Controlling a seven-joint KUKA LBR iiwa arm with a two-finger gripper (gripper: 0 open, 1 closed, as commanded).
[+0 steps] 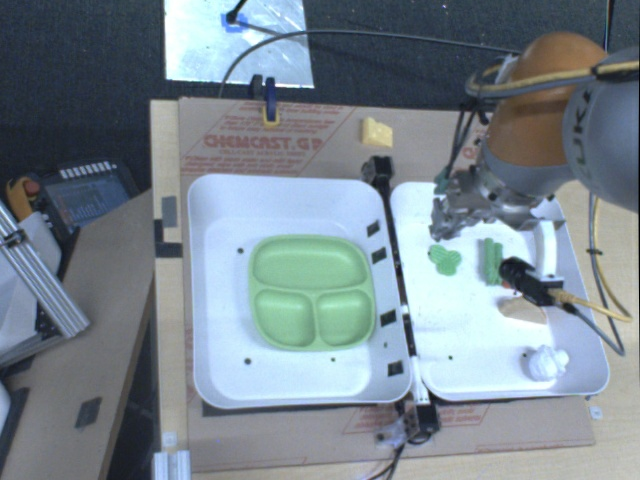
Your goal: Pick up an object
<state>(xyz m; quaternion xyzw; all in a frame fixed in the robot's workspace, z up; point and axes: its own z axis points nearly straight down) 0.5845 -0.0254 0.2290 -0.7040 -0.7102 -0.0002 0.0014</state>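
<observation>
The right bin holds a small green clump, a green stick-like piece, a tan wedge and a white rounded object. My gripper hangs over the bin's far left part, just behind the green clump and a little left of the green stick. I see nothing held in it. The grey arm with its orange band comes in from the upper right.
In the left bin lies a green divided plate. A yellow block sits on the cardboard behind the bins. A clamp and cables lie at the back, and equipment stands to the left of the bench.
</observation>
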